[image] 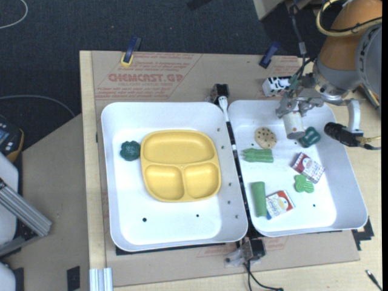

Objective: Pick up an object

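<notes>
Small red-and-white packet (279,204) nearest; fingers (293,123) above the right bin (345,217), state impossible to tell.

Tool (295,125) sits at the far end of the right bin (348,214). Obstacles: teal piece (310,137) just beside it on the arm side; cookie (265,137) near, toward the left bin (115,180). Below the tool, bare floor separates green block (257,156) from red-white packet (308,167), leaving a passable lane
</notes>
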### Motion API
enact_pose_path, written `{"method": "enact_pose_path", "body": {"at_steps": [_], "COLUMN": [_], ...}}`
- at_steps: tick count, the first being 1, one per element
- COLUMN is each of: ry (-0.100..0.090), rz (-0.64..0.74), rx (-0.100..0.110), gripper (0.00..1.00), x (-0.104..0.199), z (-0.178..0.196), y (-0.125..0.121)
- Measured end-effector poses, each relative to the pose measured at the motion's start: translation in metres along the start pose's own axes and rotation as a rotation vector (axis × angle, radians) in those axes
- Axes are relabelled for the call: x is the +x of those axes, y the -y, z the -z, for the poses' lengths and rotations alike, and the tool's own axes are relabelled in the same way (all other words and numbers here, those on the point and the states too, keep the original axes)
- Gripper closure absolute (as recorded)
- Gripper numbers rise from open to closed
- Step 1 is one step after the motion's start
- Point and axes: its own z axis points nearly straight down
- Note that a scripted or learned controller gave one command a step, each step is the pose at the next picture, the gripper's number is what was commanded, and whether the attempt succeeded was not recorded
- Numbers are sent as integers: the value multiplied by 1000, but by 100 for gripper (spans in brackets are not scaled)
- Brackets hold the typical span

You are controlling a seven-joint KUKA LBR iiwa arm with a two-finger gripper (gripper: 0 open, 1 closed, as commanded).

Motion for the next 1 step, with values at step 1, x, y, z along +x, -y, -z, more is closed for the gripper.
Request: {"method": "enact_pose_path", "body": {"at_steps": [1], "ry": [0], "rz": [1], "rx": [0], "gripper": [100], "x": [9], "z": [56], "y": [3]}}
